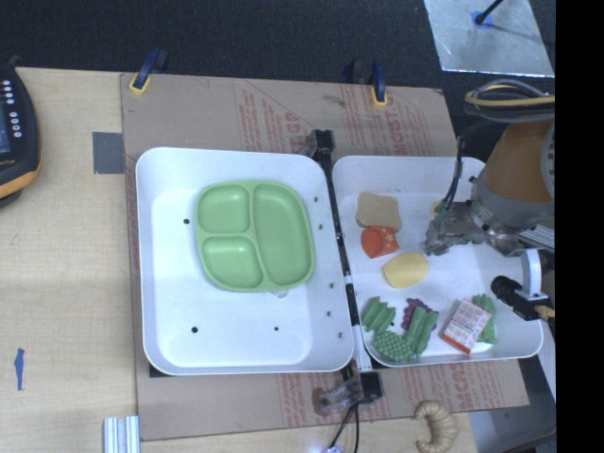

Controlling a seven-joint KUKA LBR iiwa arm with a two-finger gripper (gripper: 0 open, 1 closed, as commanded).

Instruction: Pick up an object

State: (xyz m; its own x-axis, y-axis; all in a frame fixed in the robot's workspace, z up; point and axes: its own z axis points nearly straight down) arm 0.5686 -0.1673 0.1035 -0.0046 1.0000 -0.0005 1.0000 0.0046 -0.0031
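The right bin [444, 167] holds several toy foods: a tan bread slice [378, 210], a red piece [379, 243], a yellow lump [405, 270], green pods [378, 313], purple grapes [415, 308], a green leafy piece [394, 347] and a red-and-white packet [466, 325]. My gripper [444, 234] hangs low over the right bin's middle, just right of the yellow lump and the red piece. Nothing shows in its grasp. The grey arm with its orange band [517, 168] reaches in from the right.
The left bin [170, 328] holds a light green divided plate [255, 235]. A black clamp piece [324, 143] sits at the top of the seam between the bins. A pendant [13, 130] lies at the bench's far left, and a beige curled object [436, 426] lies below the right bin.
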